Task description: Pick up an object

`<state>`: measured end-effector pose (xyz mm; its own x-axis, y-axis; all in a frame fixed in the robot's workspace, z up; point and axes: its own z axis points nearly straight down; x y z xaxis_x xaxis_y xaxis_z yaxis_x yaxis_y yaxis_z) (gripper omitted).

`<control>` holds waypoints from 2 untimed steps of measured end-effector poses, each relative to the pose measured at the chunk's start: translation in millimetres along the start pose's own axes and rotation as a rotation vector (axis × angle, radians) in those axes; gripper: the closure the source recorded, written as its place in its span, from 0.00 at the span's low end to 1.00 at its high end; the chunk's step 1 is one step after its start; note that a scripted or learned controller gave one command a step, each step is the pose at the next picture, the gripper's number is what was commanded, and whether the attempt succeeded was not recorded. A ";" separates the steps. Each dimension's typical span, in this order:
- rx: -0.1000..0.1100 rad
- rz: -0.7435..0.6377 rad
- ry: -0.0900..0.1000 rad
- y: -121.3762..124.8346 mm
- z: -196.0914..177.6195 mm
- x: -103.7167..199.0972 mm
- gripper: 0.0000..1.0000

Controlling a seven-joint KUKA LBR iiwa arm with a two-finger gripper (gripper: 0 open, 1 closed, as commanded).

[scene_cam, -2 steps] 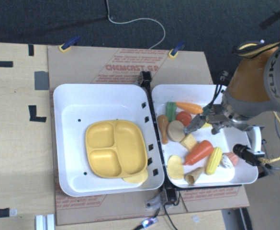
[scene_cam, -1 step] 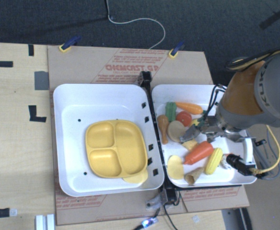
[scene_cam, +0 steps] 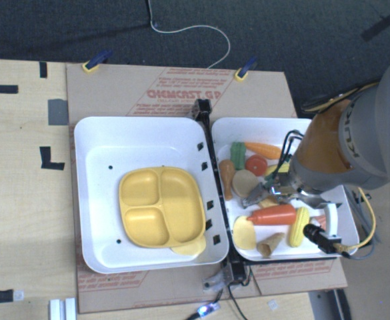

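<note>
Beside glossy toy food [scene_cam: 273, 215], smooth yellow three-compartment plate [scene_cam: 161, 206] with rounded corners.

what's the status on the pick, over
Gripper low in right bin, among toy food. Nothing seen between its tips. Red sausage and corn just beside it. Yellow tray in left bin.
</note>
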<state>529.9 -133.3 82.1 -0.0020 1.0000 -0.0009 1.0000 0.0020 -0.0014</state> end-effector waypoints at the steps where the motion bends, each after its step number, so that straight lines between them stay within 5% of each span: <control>1: -0.001 0.001 -0.002 0.2 -13.1 -1.1 1.00; 2: -0.003 0.002 0.000 -1.1 -55.7 -4.5 1.00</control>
<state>528.9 -137.8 137.8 -0.0004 1.0000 -0.0006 1.0000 0.0004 0.0016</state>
